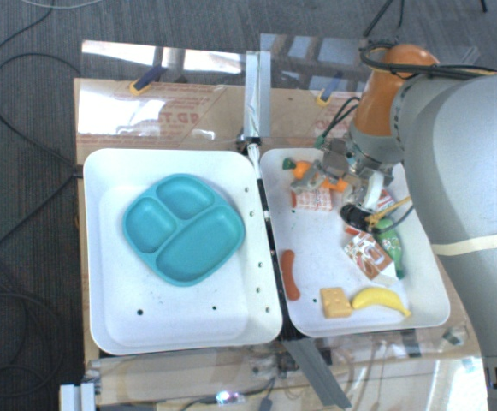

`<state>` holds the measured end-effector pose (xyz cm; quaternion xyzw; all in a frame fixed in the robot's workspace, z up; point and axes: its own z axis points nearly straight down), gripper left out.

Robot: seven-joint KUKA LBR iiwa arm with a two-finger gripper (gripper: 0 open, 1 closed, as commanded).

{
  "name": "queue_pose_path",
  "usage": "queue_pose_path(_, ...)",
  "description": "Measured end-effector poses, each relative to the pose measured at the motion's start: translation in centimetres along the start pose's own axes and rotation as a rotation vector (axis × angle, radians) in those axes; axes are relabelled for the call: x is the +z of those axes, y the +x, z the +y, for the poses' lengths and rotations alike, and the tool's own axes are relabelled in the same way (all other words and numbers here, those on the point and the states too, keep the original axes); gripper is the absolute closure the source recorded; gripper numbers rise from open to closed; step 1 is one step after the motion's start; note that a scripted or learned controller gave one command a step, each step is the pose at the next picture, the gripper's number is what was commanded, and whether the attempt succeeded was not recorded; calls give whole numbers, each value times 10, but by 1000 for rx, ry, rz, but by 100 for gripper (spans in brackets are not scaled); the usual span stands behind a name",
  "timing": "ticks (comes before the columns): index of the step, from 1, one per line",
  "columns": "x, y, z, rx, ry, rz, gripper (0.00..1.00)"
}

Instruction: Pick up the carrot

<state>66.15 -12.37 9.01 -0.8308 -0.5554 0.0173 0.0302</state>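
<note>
I am watching the carrot (300,169) lying in the far left part of the right bin (436,315), a small orange piece with a bit of green at its far left end. Its long axis seems to be running from far left to near right, green end pointing toward the bin's far left corner, though it is too small for me to be sure. The end effector (338,168) is hanging just right of it, over the far part of the same bin, and I cannot tell how far it is open or whether anything is sitting in it; an orange patch is showing close by its tip. A red and white packet (312,199) is lying just near of the carrot. Further toward me a red sausage (290,275) is lying along the bin's left side, with a tan cracker (335,302) and a yellow banana (381,300) resting at the near end. The left bin (111,315) is carrying a teal divided plate (184,228). The table (103,110) is showing bare cardboard at the far side.
</note>
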Motion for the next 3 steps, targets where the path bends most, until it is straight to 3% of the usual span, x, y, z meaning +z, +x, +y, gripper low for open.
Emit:
queue_pose_path(1,-91,48,-18,-112,-66,-10,0)
queue_pose_path(2,-24,28,-10,-416,-64,-22,0)
queue_pose_path(3,1,-32,-25,-487,-72,-18,0)
